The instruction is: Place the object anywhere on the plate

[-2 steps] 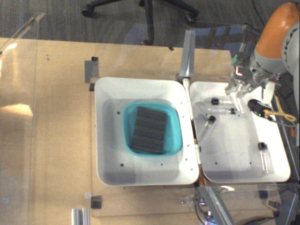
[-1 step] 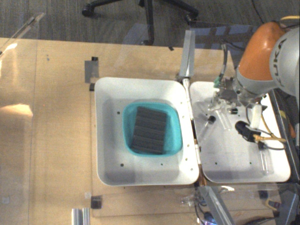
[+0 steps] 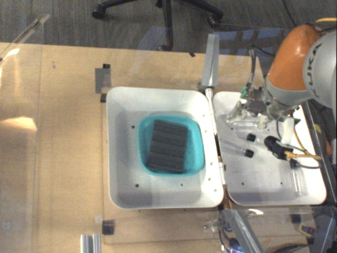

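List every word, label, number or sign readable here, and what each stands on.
None: no readable text shows on the teal plate, the dark ribbed block lying on it, the left white bin, the right white bin or the arm's orange band.

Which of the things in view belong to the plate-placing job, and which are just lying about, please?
Job in hand:
dark grey ridged block, lying on the plate
teal plate, in the left white bin

Lying about:
office chair base
metal strip behind the bins
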`<state>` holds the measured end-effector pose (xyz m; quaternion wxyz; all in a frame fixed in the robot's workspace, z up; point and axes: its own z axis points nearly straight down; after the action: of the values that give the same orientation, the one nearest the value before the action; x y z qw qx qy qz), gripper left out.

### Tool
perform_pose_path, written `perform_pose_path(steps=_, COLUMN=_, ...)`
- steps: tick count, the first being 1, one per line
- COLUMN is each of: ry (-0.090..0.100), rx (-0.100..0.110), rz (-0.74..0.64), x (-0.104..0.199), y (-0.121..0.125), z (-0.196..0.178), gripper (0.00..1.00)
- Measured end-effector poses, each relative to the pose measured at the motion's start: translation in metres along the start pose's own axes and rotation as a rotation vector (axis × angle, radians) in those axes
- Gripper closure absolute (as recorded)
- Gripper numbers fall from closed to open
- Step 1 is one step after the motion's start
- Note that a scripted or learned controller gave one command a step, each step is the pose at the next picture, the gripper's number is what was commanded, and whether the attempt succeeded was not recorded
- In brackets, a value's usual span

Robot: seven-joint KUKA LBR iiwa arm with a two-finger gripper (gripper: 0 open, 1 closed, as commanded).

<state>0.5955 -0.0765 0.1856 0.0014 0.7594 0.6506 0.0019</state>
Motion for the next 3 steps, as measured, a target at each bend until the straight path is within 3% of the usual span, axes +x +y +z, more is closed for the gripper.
perform_pose_path(steps=1, ry=-0.001, rx=-0.009, rz=0.067, x=-0.022, y=0.009, z=-0.166, gripper=0.00)
perform_pose_path(steps=2, ry=-0.002, rx=-0.014, rz=0.561, x=-0.108, y=0.001, z=-0.252, gripper=0.00)
perform_pose_path(steps=3, ry=-0.003, rx=-0.009, rz=0.669, x=-0.121, y=-0.009, z=-0.250, gripper=0.00)
